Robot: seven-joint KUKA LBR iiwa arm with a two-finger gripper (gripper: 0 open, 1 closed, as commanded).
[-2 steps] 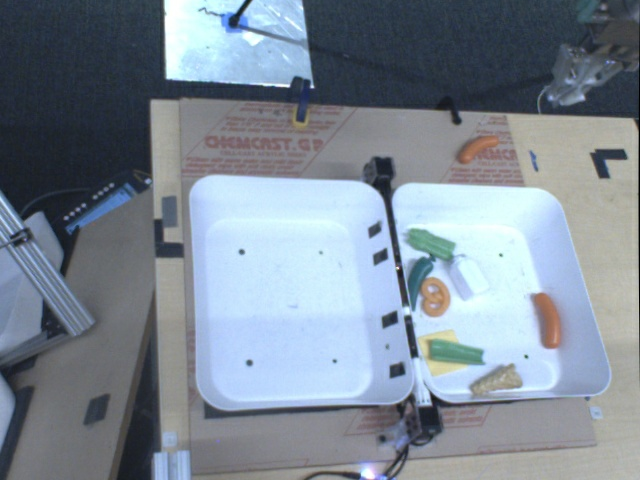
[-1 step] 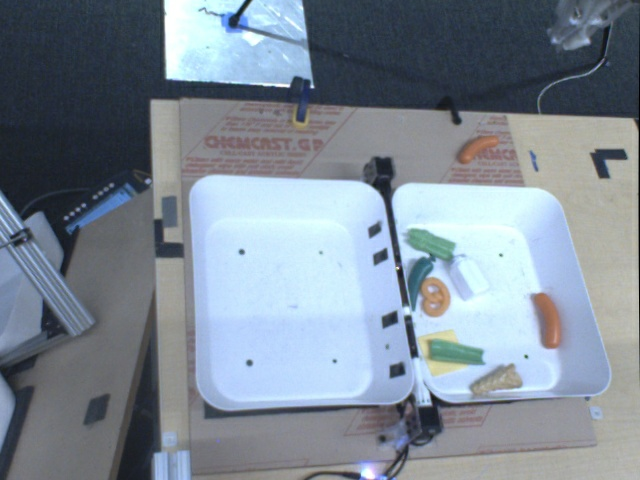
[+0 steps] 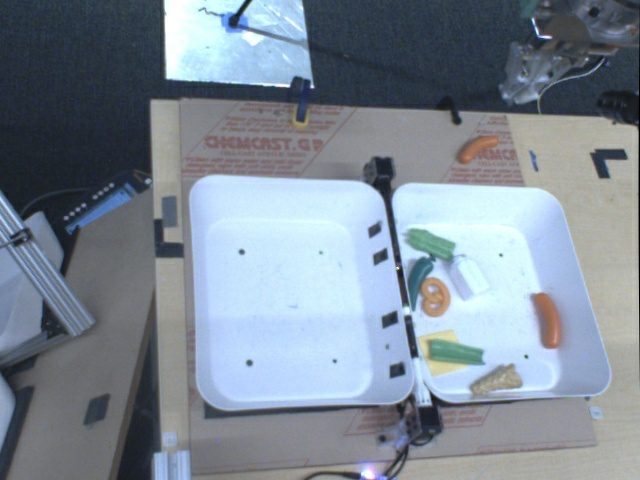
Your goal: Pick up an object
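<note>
The right bin [image 3: 570, 258] holds several small objects. A light green piece [image 3: 430, 242], a dark green pepper [image 3: 420, 273] and an orange pretzel [image 3: 435, 296] lie near its left wall. A white block [image 3: 468, 276] sits beside them. An orange sausage [image 3: 548, 320] lies at the right. A green piece [image 3: 456, 351] rests on a yellow slab [image 3: 438, 360], and a tan crust [image 3: 497, 379] lies at the front. My gripper [image 3: 527, 71] hangs high at the top right, beyond the bench's far edge, away from both bins.
The left bin [image 3: 290, 288] stands beside the right one, joined by a black hinge strip [image 3: 385, 258]. A second orange sausage [image 3: 478, 149] lies on the cardboard behind the right bin. A yellow and blue clamp [image 3: 299, 103] sits at the board's far edge.
</note>
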